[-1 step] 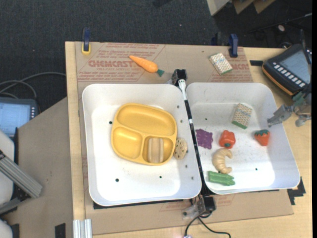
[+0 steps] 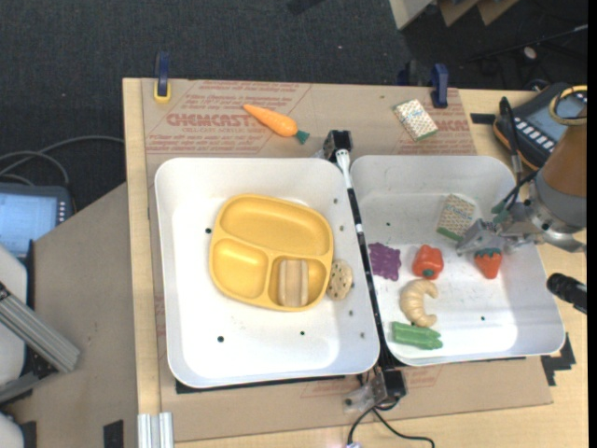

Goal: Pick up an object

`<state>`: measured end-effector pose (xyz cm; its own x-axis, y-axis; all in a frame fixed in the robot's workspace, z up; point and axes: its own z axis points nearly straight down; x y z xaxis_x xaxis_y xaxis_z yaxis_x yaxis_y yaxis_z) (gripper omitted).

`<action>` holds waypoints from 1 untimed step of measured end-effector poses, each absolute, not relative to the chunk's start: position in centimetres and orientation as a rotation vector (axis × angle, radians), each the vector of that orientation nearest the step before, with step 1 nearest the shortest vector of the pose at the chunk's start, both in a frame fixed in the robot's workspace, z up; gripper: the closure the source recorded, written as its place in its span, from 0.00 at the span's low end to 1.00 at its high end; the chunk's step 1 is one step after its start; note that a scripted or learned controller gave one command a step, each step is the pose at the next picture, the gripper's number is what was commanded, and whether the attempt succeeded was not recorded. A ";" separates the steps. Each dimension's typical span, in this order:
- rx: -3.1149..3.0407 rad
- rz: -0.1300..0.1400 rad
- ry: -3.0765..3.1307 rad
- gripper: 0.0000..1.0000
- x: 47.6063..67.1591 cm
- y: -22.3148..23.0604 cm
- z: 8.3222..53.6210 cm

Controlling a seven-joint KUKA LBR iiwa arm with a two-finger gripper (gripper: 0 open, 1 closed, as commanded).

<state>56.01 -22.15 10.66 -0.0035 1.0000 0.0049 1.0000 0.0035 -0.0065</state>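
White plastic bins sit side by side on the bench, and the toy food is split between them so I have loose targets on one side and a receiving dish on the other. The left bin (image 2: pixel 187 343) holds a yellow divided tray (image 2: pixel 266 222) with a pale bread piece (image 2: pixel 293 282) in one compartment and a speckled cookie (image 2: pixel 340 279) just beside its rim. The right bin (image 2: pixel 532 334) carries the scattered pieces: purple grapes (image 2: pixel 383 260), a red pepper (image 2: pixel 428 261), a croissant (image 2: pixel 419 301), green beans (image 2: pixel 416 336), a patterned cracker (image 2: pixel 456 214) and a red strawberry (image 2: pixel 489 265). An orange carrot (image 2: pixel 273 120) lies outside on the cardboard.

My arm reaches in from the right, wrist low over the right bin's far side. My gripper (image 2: pixel 489 239) hangs just above the strawberry, which I judge to be my target; it rests on the bin floor, not lifted. Whether my grip is released or clenched I cannot tell.
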 end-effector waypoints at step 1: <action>-2.214 -0.006 -2.232 0.00 62.0 -16.2 8.3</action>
<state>62.03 -16.18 8.31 -0.0083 1.0000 0.0010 1.0000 0.0083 0.0042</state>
